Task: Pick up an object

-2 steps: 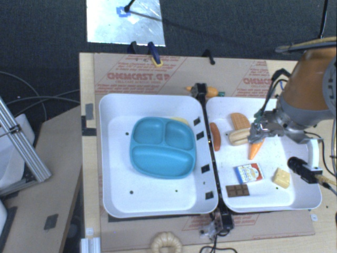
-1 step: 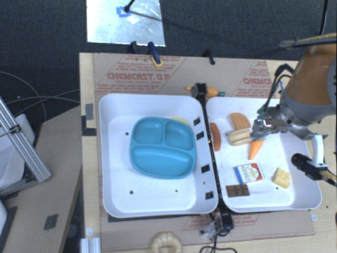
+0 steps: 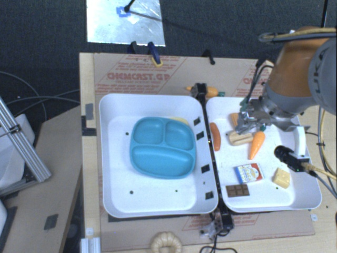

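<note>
Hovering low in the right bin [image 3: 308, 194], your gripper [image 3: 247, 124] sits just above a pale, loaf-shaped bread piece [image 3: 240, 138], but you cannot tell how its fingers stand. Beside it you see a tapered orange carrot [image 3: 256, 144], a slim orange sausage [image 3: 215, 135], a printed carton [image 3: 248, 173], a ridged chocolate bar [image 3: 237, 190] and a cheese block [image 3: 281, 177]. A smooth blue divided plate [image 3: 162, 146] lies in the left bin [image 3: 116, 194].

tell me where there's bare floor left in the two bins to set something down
Left bin: bare along its front and left, around the blue plate. Right bin: crowded near the tool; a patch between box and cheese.
</note>
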Controlling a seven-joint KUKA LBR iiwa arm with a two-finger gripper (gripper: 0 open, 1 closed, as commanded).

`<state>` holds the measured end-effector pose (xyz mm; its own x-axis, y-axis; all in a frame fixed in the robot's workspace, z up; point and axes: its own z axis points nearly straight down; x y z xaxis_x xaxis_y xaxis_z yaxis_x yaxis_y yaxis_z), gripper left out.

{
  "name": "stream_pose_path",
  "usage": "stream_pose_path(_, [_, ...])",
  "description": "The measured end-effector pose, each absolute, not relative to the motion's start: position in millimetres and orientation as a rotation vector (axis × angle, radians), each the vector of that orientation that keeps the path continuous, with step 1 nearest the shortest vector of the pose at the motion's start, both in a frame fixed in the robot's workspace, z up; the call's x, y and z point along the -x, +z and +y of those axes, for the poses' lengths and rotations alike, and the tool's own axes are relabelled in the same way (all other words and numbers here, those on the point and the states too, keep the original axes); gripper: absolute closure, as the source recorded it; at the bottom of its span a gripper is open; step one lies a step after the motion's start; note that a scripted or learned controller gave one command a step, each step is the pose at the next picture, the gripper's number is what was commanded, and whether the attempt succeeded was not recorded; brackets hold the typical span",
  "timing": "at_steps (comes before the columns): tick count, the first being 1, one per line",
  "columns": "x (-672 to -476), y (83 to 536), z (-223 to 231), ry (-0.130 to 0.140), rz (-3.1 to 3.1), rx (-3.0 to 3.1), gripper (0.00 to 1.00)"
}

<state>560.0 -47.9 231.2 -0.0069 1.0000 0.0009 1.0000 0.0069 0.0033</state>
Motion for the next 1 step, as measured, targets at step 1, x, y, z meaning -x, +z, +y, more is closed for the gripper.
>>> stream_pose_path(1, [-573.4, 214.4, 2.7, 0.003, 2.230, -2.211, 1.00])
